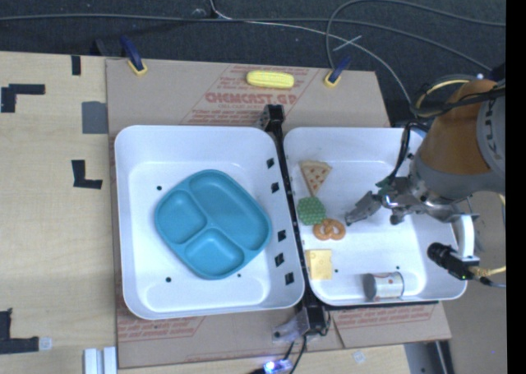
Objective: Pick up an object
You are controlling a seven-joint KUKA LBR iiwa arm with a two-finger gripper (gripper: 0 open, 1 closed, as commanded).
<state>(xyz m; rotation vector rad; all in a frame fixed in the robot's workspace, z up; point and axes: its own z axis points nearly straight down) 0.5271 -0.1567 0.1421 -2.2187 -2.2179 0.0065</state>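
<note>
The gripper [362,210], its state impossible to tell, hangs low in the right bin [362,144], aimed at the pretzel [329,230] by the bin's left wall, seemingly to grasp it.

My arm [472,146] = grey metal w/ a wide orange band above the wrist, rounded and smooth, a bit glossy. Below the band a grey wrist housing, chunky and cylindrical. My claw [362,211] is dark grey, narrow, w/ thin pointed tips; details too small to make out. Cables: yellow and black loops curl round the far side of the orange band, and a thin black one runs down the left side of the wrist. A white bracket-like piece sticks out on the near side, w/ a black stubby part attached, a cable trailing off it to the right. No markings or screws I can read at this res.
</note>
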